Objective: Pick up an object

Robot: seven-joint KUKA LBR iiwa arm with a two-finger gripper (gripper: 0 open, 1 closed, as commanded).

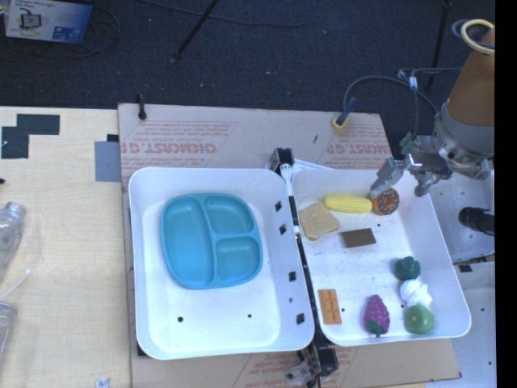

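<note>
My gripper [403, 181] hovers over the far right corner of the right bin [449, 257]. Its two fingers stand apart, open, with nothing between them. Just below the left fingertip [384, 181] lies a round reddish-brown piece [387, 202]; whether they touch I cannot tell. To its left is a yellow corn cob [348, 204]. Also in this bin are a toast slice [317, 221], a brown rectangle [358, 238], a broccoli [406, 267], a white piece [414, 291], a green apple [418, 320], purple grapes [376, 314] and an orange cracker [329, 305].
The left bin [153, 314] holds a blue divided plate [212, 239]. A black divider rail [292, 249] runs between the bins. Cables [363, 87] arc behind the right bin, and the arm's body [472, 95] rises at the far right.
</note>
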